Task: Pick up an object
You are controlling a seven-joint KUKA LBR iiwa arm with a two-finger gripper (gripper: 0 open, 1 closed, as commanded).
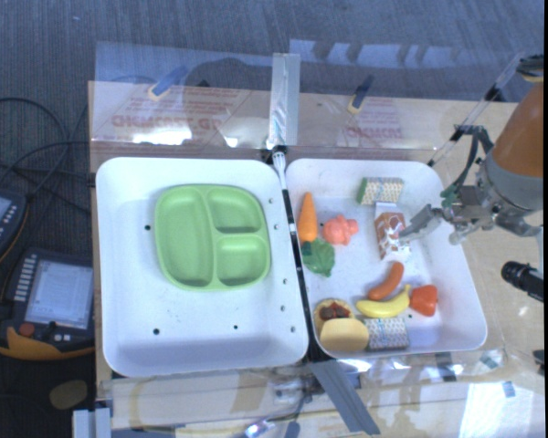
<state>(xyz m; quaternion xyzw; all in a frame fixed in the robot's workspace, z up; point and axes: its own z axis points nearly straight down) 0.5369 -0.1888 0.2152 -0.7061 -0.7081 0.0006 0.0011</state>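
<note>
Toy foods [384, 286] scattered loose across right bin [457, 272].

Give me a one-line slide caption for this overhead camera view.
Robot gripper poised over the right bin of toy food, beside the left bin holding a green plate.

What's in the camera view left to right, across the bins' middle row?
Green divided plate → carrot → pink toy food → brown-and-white packet → end effector at the right bin's edge.
</note>
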